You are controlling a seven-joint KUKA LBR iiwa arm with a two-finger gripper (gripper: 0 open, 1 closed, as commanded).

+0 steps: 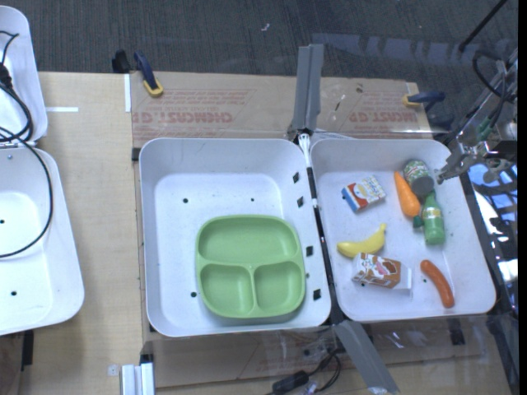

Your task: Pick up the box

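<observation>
in right bin point(486, 290), box point(363, 193), banana point(363, 243)

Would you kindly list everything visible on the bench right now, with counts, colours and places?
bins: two, white, side by side on the bench
plate: one, green, three compartments, left bin
box: one, white, orange and blue, right bin, upper left
carton: one, brown and white, right bin, lower middle
banana: one, yellow, right bin, between box and carton
carrot: one, orange, right bin
bottle: one, green, right bin
sausage: one, orange-red, right bin, lower right
can: one, greenish, right bin, top
claw: one, grey, right bin's upper right edge
</observation>
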